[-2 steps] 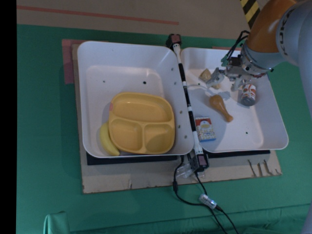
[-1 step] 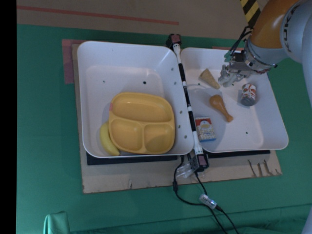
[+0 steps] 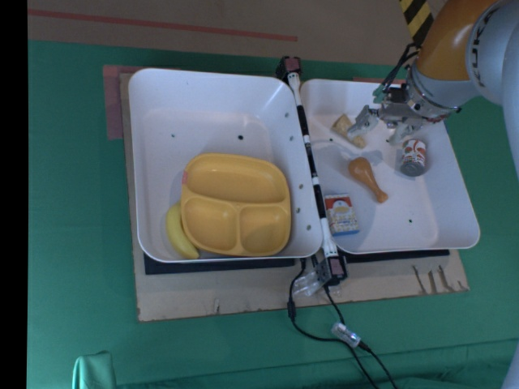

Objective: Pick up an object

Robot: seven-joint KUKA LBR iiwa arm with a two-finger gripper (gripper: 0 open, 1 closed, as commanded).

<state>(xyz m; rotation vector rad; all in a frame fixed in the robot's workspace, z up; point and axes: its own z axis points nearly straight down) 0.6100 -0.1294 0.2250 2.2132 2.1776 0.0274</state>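
Observation:
My gripper [image 3: 381, 128] hangs over the back of the right bin [image 3: 442, 217], jaws spread, with nothing between them. Its left finger [image 3: 362, 121] is close beside a pale wedge-shaped piece [image 3: 349, 128]. Just in front of the right finger stands a small can [image 3: 413, 157] with a red and white label. An orange drumstick toy [image 3: 367, 177] lies in front of the gripper, near the bin's middle. A small red and blue box [image 3: 342, 214] lies at the bin's front left.
The left bin [image 3: 195, 104] holds a yellow divided tray [image 3: 235, 205] and a banana [image 3: 178, 232] along the tray's left edge. A black-and-white bar [image 3: 310, 164] runs between the bins. Cables [image 3: 340, 331] trail over the green bench in front.

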